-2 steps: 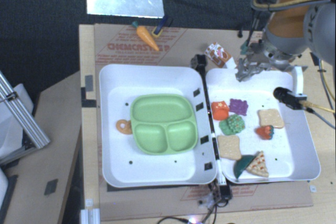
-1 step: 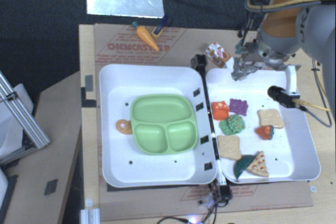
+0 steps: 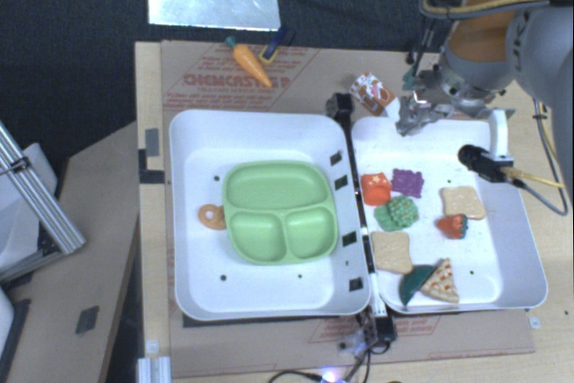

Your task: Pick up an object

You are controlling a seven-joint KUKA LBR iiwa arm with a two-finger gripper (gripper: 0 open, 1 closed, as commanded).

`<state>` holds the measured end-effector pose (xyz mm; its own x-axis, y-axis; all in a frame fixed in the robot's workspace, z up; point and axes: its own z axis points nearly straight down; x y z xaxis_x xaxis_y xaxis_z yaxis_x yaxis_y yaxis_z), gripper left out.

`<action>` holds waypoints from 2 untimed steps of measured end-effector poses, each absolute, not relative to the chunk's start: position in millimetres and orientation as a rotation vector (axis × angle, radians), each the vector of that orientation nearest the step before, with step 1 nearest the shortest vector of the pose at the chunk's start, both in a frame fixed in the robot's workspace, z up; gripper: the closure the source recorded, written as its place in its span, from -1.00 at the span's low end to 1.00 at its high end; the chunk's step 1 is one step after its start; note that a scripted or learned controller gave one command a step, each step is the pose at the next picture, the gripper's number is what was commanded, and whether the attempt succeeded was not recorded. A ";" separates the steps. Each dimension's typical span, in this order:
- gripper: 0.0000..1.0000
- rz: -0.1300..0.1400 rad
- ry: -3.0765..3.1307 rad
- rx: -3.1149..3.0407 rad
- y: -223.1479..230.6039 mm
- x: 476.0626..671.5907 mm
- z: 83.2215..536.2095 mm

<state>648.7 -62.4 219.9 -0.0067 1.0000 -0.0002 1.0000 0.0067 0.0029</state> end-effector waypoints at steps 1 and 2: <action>1.00 0.002 2.229 2.213 -54.9 643.9 221.5; 1.00 0.000 2.222 2.220 -56.3 634.7 221.4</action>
